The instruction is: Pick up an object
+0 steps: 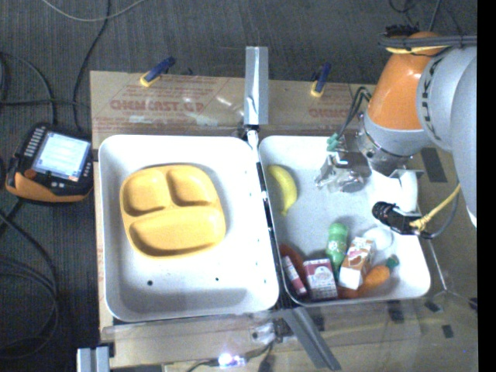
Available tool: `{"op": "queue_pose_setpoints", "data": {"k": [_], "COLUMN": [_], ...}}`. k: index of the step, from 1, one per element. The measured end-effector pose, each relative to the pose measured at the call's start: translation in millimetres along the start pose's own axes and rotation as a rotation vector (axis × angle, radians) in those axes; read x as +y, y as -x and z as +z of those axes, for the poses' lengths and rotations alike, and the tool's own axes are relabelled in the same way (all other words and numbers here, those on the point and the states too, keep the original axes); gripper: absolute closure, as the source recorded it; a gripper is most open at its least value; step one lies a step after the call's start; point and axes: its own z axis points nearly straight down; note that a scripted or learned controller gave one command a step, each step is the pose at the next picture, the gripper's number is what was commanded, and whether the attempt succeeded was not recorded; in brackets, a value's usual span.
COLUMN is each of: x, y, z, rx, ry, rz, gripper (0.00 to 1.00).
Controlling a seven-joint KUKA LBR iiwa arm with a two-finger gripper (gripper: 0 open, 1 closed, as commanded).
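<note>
1. Clustered items at the front wall of the right bin (422,285), nearest the camera: red carton (319,278), small milk-type carton (356,260), carrot (370,279), green bottle (336,241). Tightly packed, some touching.
2. Left bin (108,208), beside the right bin, holds a yellow compartment tray (174,208).
3. Arm (411,91) enters over the right bin's far right corner.
4. Banana (283,186) lies alone against the right bin's left wall: likely the easiest target.
5. Gripper (341,173) hovers above bare floor of the right bin, right of the banana; finger opening cannot be judged, nothing seen held.
6. Advice: centre over the banana, straddle its short axis, then descend.
</note>
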Motion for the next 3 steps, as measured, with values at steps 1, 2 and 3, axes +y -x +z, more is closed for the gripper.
{"op": "queue_pose_setpoints", "data": {"k": [1, 2, 3], "x": [0, 7, -83], "y": [0, 47, 96], "z": [0, 120, 108], "rx": [0.000, 0.003, 0.005], "ry": [0.000, 0.003, -0.002], "rz": [-0.001, 0.083, 0.156], "gripper": [0.00, 0.00, 0.00]}}
